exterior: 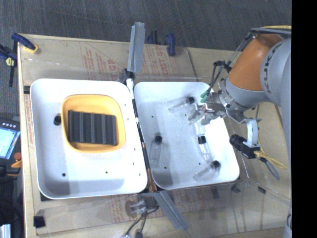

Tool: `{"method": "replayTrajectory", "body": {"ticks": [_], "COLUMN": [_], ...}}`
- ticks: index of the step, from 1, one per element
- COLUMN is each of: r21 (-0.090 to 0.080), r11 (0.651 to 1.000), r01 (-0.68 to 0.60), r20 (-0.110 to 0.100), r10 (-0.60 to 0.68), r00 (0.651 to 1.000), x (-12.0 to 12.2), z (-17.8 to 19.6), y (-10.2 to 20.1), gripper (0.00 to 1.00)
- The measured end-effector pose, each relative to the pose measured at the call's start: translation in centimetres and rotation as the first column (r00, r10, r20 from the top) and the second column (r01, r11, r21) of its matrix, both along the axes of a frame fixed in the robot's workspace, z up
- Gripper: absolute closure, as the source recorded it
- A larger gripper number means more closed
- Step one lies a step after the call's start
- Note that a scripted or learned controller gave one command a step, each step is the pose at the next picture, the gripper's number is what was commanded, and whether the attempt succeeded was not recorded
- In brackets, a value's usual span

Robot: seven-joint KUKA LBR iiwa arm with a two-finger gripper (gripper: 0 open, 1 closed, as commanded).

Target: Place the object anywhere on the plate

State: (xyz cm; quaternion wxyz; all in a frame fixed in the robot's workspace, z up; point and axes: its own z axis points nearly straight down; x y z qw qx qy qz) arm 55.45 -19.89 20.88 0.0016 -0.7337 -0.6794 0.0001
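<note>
A yellow plate [94, 101] lies in the left bin [44, 172] with a black ridged block [92, 128] resting on it. In the right bin [173, 180] several clear vials with black caps lie scattered: one at the back [179, 103], one near the left wall [156, 150], one in the middle right [202, 145] and one at the front right [207, 170]. My gripper [199, 114] hangs low over the right bin's back right part, just above the middle right vial and beside the back one. I see nothing held in it.
A small black thing [57, 119] lies in the left bin, left of the plate. A metal divider [139, 133] runs between the bins. Clamps [170, 42] stand at the bench's back edge, and a screen [7, 143] at far left.
</note>
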Motion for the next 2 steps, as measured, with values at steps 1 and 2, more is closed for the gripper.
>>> {"method": "replayTrajectory", "body": {"ticks": [1, 2], "r21": [0.0, -0.002], "r11": [0.983, 0.96], "r01": [-0.181, -0.28], "r20": [-0.002, 0.0], "r10": [0.181, 0.28], "r00": [0.983, 0.96], "x": [-2.2, 2.7], "z": [1.9, 2.7], "y": [6.2, 10.3], "gripper": [1.0, 1.0]}}
